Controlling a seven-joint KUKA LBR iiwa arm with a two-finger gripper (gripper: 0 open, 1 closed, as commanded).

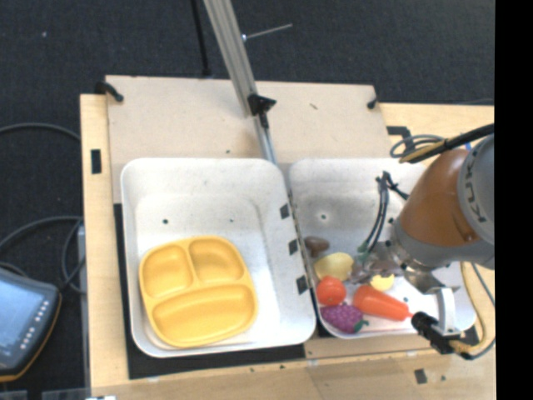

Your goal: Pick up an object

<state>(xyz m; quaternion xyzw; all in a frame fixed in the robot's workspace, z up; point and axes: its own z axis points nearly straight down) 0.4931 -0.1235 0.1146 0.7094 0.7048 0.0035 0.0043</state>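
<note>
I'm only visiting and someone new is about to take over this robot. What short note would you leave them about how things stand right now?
End effector: low in the right bin, over the toy food; whether it is open or shut cannot be seen.
Things: yellow lemon, red tomato, purple grapes, orange carrot and a small brown piece sit clustered at that bin's near left side. A yellow divided tray lies in the left bin.
Done: no grasp visible.
Left: grasp one object and lift it.

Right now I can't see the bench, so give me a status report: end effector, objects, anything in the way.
End effector low in right bin, among the toy food. Nothing seen held. Carrot, tomato, grapes crowd close. Yellow tray in left bin.
</note>
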